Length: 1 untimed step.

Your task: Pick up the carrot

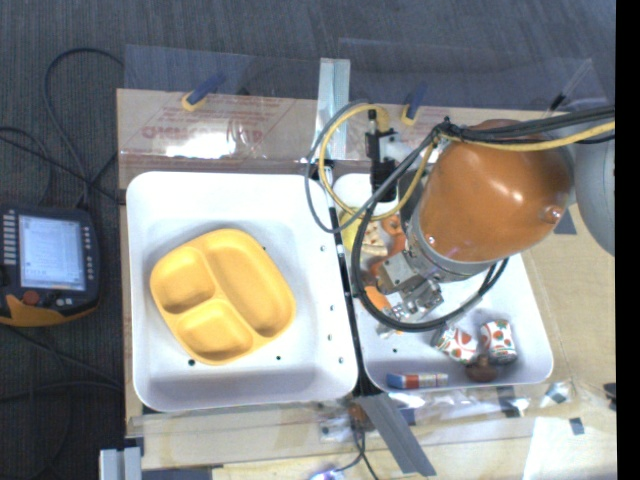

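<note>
Two white bins (140,268) on a cardboard-topped bench (230,123), dark carpet (300,8) around; tool state unclear.

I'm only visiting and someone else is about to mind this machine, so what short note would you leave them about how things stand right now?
Gripper: down low in the right bin, near its left wall, under the arm's orange band. Open or shut cannot be told from here.
Carrot: a small orange bit shows right beside the gripper; most of it is hidden, and nothing shows it being held.
Other things: two patterned packets and a marker near the right bin's front; a yellow divided tray in the left bin.
Done: arm is down by the carrot.
Left: get hold of the carrot and lift it.
</note>
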Available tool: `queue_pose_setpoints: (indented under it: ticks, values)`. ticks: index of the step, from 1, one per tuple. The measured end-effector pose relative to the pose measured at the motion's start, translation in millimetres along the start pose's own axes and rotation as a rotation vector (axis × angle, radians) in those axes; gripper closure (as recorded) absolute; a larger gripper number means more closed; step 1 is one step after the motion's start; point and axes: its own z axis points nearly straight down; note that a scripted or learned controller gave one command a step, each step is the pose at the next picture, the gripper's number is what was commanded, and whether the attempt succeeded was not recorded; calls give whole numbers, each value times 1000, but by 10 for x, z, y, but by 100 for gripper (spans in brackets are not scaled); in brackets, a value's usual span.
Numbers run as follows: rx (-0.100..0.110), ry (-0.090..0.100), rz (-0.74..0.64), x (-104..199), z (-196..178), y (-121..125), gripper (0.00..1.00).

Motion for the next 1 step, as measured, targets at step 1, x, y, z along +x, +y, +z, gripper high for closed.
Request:
queue_pose_setpoints:
  ticks: [1]
  values:
    - [0, -3, 1, -19, -88, -14, 100]
